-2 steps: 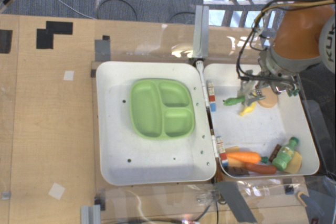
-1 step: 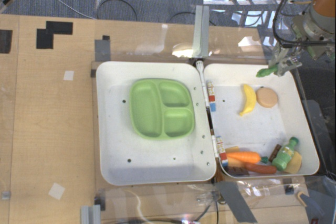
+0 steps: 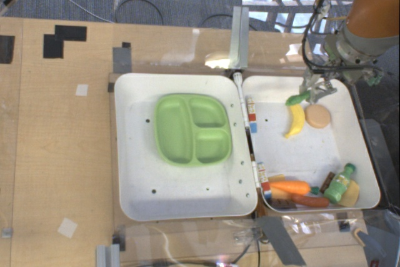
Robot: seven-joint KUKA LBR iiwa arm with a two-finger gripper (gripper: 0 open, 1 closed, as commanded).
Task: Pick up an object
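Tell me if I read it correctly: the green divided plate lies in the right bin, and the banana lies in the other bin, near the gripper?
Not quite. The camera view shows the green divided plate in the left bin. The banana lies in the right bin, near the gripper, as you said.

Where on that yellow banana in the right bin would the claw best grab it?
Probably mid-body on the banana, coming straight down, closing across its narrow width. It lies flat, running top to bottom; its green stem end sits by the end effector, the round tan piece lies just right, its left side is freer.
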